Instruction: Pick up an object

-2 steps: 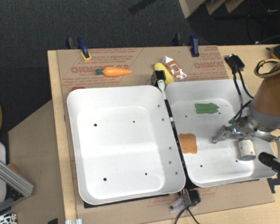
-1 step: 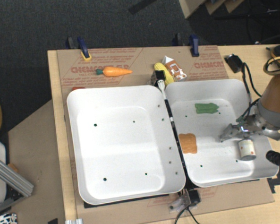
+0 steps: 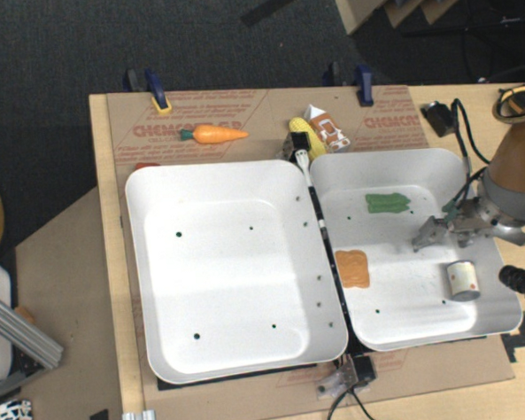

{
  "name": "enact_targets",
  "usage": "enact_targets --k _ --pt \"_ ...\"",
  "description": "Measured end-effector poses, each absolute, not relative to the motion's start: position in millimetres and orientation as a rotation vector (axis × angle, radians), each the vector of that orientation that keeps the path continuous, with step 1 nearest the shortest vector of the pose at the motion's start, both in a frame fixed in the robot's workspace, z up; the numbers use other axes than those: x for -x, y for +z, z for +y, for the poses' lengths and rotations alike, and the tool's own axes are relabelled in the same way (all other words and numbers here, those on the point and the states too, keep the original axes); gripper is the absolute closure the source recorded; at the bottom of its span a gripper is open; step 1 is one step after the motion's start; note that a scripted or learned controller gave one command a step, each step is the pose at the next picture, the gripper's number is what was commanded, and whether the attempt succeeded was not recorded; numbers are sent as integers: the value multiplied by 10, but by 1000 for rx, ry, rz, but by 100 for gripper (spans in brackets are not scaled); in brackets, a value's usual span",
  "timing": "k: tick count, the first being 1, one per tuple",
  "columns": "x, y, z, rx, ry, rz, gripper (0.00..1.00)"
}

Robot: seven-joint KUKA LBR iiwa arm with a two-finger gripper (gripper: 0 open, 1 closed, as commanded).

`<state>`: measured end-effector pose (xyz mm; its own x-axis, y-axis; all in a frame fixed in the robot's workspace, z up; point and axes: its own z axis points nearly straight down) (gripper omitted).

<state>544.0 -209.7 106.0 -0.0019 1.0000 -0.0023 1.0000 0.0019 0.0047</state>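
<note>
**The arm waits over the right bin**

On the far left, the left bin (image 3: 160, 282) has only a few dark dots on its white floor. Behind it, on the desk (image 3: 109, 170), an orange toy carrot (image 3: 214, 135) lies flat, with its tip pointing right. A little more to the right, a yellow toy and a small brown and white pack (image 3: 318, 134) sit close together at the back, near the place where the two bins meet.

Next comes the right bin (image 3: 412, 329). An orange square (image 3: 353, 268) lies flat near its left wall. A green piece (image 3: 387, 203) lies farther back, with its long side going left to right. A small white can (image 3: 463, 280) lies on its side near the right edge.

The jaws (image 3: 434, 230) hang over the right half of this bin. They come in from the right and point left. They are small and dark from here, so I cannot tell if they are spread or pressed together. Nothing sits between them.

The white can looks like the nearest thing. It lies just below and to the right of the jaws. The green piece is up and to the left. The orange square is down and to the left.

The middle of this bin is open, so there is room to move. The can is close to the rim, and I think it could roll.
</note>
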Motion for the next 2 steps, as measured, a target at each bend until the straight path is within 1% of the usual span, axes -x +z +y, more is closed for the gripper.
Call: enact_targets --k 1,2 --pt "-5435 1154 -2102 -2217 3 2218 100" --pt "-5482 2192 -1560 -2207 12 2222 100"
